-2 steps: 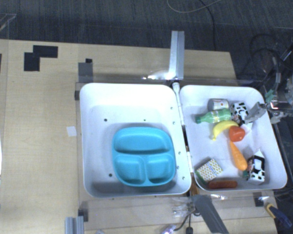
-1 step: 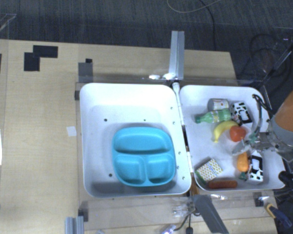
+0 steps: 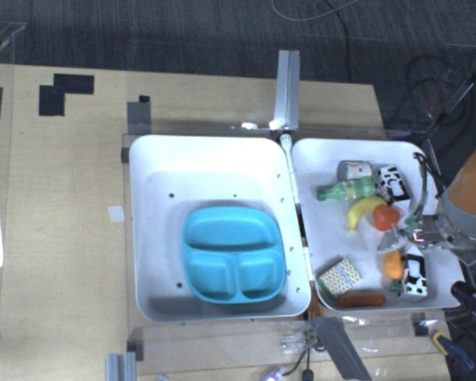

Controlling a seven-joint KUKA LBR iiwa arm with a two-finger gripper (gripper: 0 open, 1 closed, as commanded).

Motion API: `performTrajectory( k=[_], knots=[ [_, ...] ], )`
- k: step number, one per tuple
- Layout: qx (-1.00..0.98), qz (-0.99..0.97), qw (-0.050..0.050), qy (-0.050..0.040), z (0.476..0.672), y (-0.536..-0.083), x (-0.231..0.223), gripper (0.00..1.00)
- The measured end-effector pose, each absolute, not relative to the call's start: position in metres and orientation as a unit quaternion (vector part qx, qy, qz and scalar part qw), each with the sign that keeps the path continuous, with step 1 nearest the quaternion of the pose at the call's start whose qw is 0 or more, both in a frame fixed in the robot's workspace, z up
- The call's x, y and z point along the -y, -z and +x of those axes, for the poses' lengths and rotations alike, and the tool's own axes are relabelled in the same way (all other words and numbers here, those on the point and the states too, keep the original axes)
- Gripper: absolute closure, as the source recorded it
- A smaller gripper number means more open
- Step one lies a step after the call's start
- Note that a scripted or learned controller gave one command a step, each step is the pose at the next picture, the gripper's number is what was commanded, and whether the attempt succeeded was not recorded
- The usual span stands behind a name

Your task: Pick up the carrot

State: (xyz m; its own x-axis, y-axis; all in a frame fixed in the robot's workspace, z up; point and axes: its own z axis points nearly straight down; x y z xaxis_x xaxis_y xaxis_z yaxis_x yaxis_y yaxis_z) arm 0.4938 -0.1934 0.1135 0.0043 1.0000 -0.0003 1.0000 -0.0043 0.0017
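Reaching in from the right edge, the arm (image 3: 470, 189) is seen with its orange band at the frame border and the wrist angled down-left over the right bin (image 3: 325, 153). The gripper (image 3: 419, 235) is positioned above the bin's right side; whether it is spread or closed cannot be told, as the tip is blurred and small. The carrot (image 3: 393, 265) is found just below-left of the gripper, in the lower right part of the right bin, beside a black-and-white cow toy (image 3: 415, 276). Its orange body looks stubby, with a green end at the bottom; the long axis seems roughly vertical in view, though this is hard to judge. A tomato (image 3: 385, 217) and banana (image 3: 363, 210) are seen further up-left, near a green bottle (image 3: 346, 189). A blue divided plate (image 3: 233, 253) is placed in the left bin (image 3: 155, 213).
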Motion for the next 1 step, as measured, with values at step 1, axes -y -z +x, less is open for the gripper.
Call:
performTrajectory(
  k=[1],
  knots=[
    [-0.750,0.661,0.002,-0.0008,0.4896,-0.2499,0.1258,0.00]
  ],
)
